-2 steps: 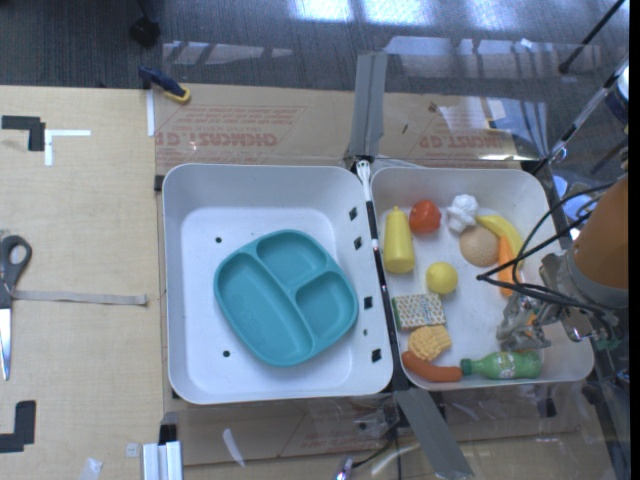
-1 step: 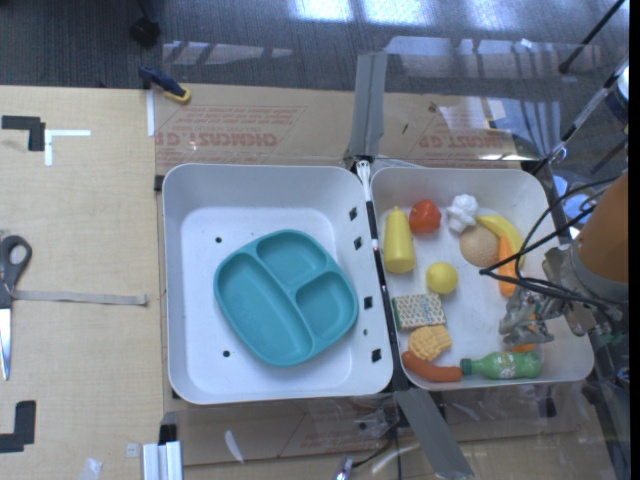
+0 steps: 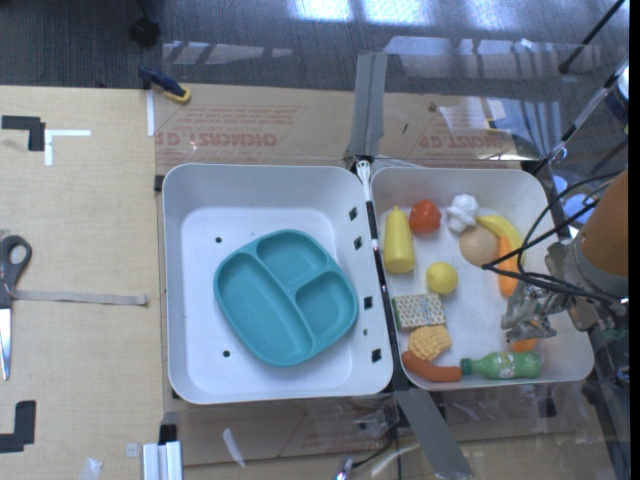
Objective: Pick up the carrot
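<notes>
Carrot (image 3: 509, 269) sits over at the right side of the right bin (image 3: 470, 180), slanted, tucked just beside the banana (image 3: 500, 232) and some brownish round thing (image 3: 478, 246). Gripper (image 3: 524, 315) hangs right at the carrot's lower end, but honestly I can't tell if the jaws are spread or pinched, it's a metal blur there. Same bin has a yellow bottle (image 3: 398, 240), tomato (image 3: 425, 216), lemon (image 3: 441, 278), green bottle (image 3: 503, 366) and a hot dog (image 3: 431, 369) along the front. Left bin (image 3: 200, 198) holds a teal divided plate (image 3: 286, 297). Scissors (image 3: 8, 298) lie on the bench, far left.
</notes>
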`<move>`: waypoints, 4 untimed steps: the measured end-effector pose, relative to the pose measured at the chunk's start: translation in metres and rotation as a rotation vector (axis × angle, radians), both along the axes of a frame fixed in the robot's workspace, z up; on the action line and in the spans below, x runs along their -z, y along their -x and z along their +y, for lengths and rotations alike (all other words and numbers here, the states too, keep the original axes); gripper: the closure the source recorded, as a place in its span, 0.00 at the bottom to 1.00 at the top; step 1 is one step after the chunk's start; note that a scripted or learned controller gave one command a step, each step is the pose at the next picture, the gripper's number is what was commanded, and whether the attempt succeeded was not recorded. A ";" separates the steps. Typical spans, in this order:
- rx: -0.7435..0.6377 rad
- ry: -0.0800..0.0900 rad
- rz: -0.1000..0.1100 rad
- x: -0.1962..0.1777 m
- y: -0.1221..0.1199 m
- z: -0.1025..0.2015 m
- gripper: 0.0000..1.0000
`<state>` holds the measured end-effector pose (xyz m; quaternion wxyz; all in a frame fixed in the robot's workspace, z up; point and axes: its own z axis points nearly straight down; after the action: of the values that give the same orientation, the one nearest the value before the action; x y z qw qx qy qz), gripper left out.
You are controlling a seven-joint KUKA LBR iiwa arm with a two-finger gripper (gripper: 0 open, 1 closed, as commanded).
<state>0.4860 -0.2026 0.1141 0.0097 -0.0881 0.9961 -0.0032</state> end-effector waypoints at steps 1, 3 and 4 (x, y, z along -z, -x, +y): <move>-0.242 -0.003 0.015 0.021 -0.075 0.048 1.00; -0.562 0.001 0.017 -0.021 -0.030 0.061 1.00; -0.942 0.004 0.018 0.022 -0.003 0.019 1.00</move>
<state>0.4885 -0.1834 0.0920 0.0013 -0.5305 0.8477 0.0002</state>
